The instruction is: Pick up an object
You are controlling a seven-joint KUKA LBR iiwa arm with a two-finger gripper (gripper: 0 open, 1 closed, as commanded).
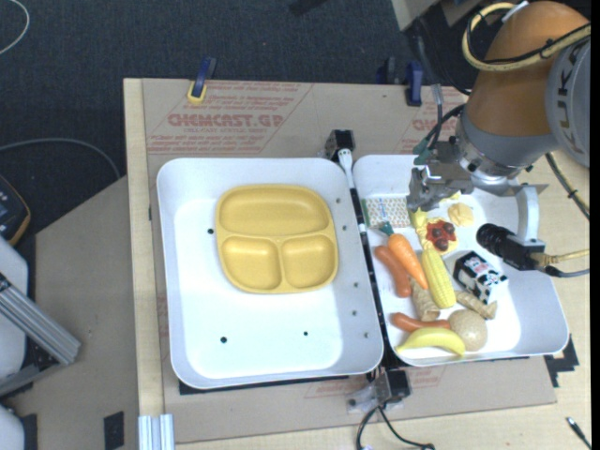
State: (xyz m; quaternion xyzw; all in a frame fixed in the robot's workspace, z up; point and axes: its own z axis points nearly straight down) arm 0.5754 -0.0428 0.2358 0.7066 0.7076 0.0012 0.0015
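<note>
Bench: pale brown board bench point(281, 120) with red lettering, clamped along its far edge.
On it: two shallow white plastic bins point(187, 279), side by side, touching.

My bench sits in bright, even light from overhead. Both white bins point(187, 279) are close to washed out; the left one's floor glows almost featureless, with a soft grey shadow only along its inner walls. The yellow divided tray point(277, 235) shows pale sheen on its rims and gentle shading in its hollows. My orange band point(511, 64) carries a broad soft highlight. Shadows under the toy food at the right bin's near edge are short and faint. The dark carpet point(94, 36) beyond the bench's far edge stays dim. Focus is slightly soft throughout, with fine detail smeared and grainy.
</note>
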